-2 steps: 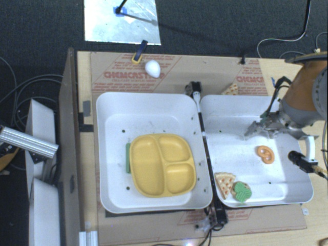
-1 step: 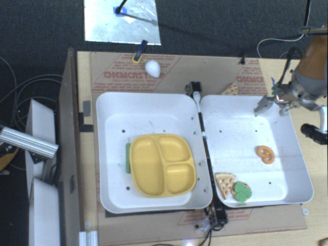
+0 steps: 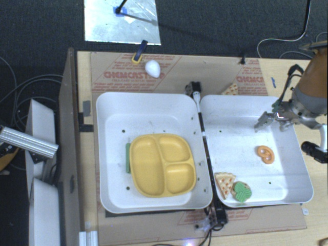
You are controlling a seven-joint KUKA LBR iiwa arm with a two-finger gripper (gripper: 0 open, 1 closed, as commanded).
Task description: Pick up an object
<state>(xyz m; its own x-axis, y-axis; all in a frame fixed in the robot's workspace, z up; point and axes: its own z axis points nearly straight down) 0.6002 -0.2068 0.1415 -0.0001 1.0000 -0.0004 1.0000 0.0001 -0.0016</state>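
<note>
The gripper (image 3: 274, 121) hangs over the upper right part of the right bin (image 3: 230, 137), its two fingers spread apart with nothing between them. From there the nearest pickable thing is the pretzel (image 3: 265, 155), lying flat on the bin floor just below the fingers in this view, toward the near edge and apart from them. Farther off, in the bin's near-left corner, sit a cracker (image 3: 224, 182) and a green piece (image 3: 241, 191), touching each other.
</note>
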